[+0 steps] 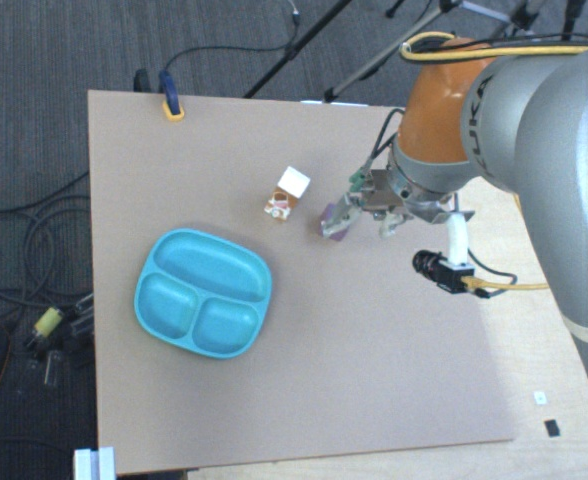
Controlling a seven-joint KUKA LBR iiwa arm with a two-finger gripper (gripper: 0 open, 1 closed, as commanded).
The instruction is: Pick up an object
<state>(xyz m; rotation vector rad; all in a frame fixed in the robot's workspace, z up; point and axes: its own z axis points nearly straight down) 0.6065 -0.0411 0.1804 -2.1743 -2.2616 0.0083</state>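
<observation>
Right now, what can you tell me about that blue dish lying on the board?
The blue tray is a light sky-blue plate with rounded corners, looking like smooth moulded plastic. Raised ridges split it into three compartments: one long section along its upper side and two smaller ones below. It lies flat and right way up on the tan board, turned at a slant, toward the board's left side. Nothing is seen inside it, and nothing touches it but the board beneath.

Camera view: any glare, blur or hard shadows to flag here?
Camera view: even, soft light, no glare on the board; the blue tray and white block cast only faint shadows; the gripper looks slightly soft, its details hard to read.
</observation>
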